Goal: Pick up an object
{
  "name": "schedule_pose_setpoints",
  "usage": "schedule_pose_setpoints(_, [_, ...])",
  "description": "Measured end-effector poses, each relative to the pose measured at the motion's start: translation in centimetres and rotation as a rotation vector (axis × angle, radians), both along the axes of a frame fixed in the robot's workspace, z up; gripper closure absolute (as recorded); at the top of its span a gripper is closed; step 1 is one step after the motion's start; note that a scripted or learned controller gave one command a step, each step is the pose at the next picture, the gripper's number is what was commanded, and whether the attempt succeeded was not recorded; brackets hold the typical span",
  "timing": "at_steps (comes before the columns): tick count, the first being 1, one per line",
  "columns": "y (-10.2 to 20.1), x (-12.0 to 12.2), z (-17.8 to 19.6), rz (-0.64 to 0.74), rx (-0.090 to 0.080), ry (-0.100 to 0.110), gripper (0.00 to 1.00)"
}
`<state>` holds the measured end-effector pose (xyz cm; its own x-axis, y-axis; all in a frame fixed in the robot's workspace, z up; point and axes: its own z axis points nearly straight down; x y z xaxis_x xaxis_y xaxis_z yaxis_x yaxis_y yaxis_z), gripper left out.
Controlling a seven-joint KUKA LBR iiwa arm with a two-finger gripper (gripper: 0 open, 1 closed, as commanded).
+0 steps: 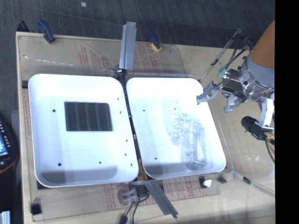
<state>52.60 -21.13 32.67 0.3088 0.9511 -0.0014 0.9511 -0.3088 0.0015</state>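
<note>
A dark ribbed rectangular pad [88,116] lies flat in the left bin [46,171], towards its back. In the right bin [149,162] a cluster of clear plastic pieces [181,124] sits right of centre, with a clear tube-like piece [198,150] reaching towards the front right corner. My gripper [215,103] hangs over the right bin's back right rim, above and right of the clear pieces. It is open, and nothing is between its two fingers [204,97].
A metal bar [127,45] stands behind the seam between the bins, and another bracket [156,197] sits in front. Blue clamps [46,31] hold the bench's back edge. Cables and a black connector [252,125] hang by the wrist at right.
</note>
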Motion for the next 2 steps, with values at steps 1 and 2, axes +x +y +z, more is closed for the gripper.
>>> schedule_pose_setpoints(1, [1.3, 0.9, 0.1, 0.211, 0.000, 0.002, 0.00])
schedule_pose_setpoints(2, [1.0, 2.0, 3.7, 0.143, 0.001, 0.002, 0.00])
